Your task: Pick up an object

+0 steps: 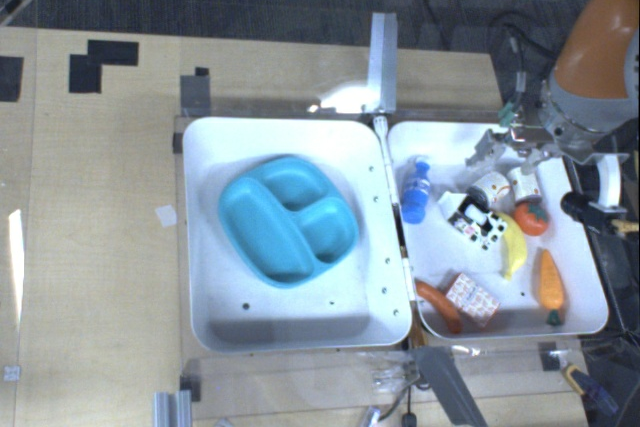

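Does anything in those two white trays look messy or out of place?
Nothing looks broken or spilled. The right bin holds a loose jumble: a blue bottle on its side, a banana, a carrot. The blue divided plate sits askew in the left bin.

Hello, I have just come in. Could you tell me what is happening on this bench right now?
A grey robot arm with an orange band reaches in from the right, its tool low over the right bin. That bin holds small items: a blue bottle, a banana, a tomato, a carrot and others. The left bin holds a blue divided plate. I cannot see anything held yet.
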Robot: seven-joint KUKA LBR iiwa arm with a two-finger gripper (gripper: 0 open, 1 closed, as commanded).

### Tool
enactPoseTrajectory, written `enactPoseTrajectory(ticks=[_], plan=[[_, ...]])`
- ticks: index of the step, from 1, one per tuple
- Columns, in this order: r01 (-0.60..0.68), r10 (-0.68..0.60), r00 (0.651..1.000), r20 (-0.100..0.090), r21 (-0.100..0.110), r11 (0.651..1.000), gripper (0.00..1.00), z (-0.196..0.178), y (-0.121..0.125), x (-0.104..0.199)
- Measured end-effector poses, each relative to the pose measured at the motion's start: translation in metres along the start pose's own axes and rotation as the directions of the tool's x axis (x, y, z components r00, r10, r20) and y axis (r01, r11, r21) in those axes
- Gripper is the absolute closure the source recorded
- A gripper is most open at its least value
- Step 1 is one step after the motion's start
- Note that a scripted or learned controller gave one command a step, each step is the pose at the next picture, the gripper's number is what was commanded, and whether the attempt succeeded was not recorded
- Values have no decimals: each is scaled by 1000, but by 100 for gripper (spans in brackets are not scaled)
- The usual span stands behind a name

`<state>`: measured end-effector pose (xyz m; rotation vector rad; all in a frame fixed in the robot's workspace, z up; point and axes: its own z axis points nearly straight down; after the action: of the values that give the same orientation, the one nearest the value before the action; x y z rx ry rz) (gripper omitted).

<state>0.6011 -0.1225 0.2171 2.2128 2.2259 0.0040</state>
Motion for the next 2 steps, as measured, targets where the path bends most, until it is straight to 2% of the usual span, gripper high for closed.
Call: enactPoseTrajectory(ticks=[1, 2], plan=[[-91, 91, 996, 0, 1, 996, 0, 119, -32, 16], [-91, 91, 996, 0, -5, 996, 100, 108, -29, 17]])
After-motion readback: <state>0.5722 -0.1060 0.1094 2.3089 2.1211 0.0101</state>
